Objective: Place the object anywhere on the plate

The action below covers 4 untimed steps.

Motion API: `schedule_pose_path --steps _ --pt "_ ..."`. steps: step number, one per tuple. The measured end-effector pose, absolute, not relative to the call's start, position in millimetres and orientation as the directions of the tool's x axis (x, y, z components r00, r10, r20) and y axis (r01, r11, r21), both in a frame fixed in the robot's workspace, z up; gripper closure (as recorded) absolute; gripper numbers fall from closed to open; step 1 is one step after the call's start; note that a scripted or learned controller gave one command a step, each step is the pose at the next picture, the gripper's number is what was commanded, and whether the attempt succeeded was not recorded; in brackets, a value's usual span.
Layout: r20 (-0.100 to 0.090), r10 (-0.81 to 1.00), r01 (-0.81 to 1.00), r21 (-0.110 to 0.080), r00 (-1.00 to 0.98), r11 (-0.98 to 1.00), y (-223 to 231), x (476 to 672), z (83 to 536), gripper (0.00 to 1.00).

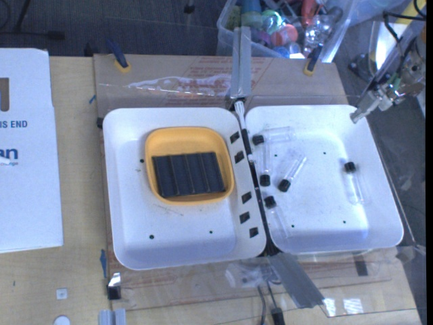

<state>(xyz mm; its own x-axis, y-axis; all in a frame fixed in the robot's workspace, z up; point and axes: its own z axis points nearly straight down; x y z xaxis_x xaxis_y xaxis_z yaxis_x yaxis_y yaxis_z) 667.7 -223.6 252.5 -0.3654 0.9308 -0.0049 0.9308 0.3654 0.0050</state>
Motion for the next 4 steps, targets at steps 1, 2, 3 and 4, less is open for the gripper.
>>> schedule_pose_path --steps 1,2,3,4 --pt "-0.009 0.931 0.931 0.01 -0.366 0.366 -223.6 668.9 264.0 1.0" --pt "-0.007 0.81 0.81 0.005 -0.586 0.586 -221.7 668.5 328.9 1.0" --pt "-0.007 0.81 0.81 0.005 -0.586 0.586 -221.8 668.4 328.6 0.0" --pt "-0.013 0.81 0.81 0.01 -0.586 0.586 -221.3 669.8 340.3 1.0"
